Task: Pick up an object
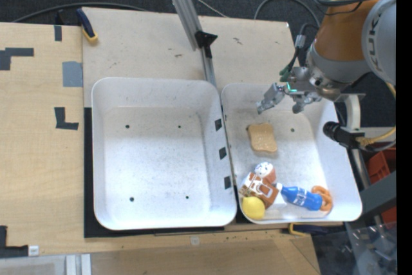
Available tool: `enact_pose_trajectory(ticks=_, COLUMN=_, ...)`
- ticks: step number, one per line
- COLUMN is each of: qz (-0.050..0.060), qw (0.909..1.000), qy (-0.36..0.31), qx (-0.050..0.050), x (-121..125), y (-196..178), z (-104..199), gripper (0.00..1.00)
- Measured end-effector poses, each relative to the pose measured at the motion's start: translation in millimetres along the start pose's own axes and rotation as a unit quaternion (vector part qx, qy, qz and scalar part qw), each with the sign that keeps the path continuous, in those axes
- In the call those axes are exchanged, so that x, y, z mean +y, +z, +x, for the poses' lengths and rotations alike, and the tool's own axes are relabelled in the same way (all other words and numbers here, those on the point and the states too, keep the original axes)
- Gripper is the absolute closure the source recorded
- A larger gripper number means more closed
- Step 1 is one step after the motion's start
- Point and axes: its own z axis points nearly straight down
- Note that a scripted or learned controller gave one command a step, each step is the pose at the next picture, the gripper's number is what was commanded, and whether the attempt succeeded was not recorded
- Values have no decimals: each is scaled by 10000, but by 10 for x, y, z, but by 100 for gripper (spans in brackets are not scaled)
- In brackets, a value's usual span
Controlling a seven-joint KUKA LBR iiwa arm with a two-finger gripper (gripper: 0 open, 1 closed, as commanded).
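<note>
Over right bin (335,158), gripper (281,101) open above tan block (262,138).

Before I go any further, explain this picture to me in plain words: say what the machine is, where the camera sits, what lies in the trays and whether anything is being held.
One fixed camera looks down at a slant on a bench. The grey and orange machine on the right is a robot arm; its two-finger gripper is its hand. It hangs open over the far end of the right bin, with nothing between its fingers.

That shallow white tray holds a tan sponge-like block and, at the near end, a yellow ball, an orange and white toy and a blue toy. Beside it is the left bin. The job is to pick up one object; none is lifted yet.
</note>
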Motion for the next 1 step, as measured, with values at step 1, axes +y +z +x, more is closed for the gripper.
enact_pose_trajectory(ticks=1, qz=30, qw=10000, qy=2, qx=-3, x=43, y=631, z=3, gripper=0)
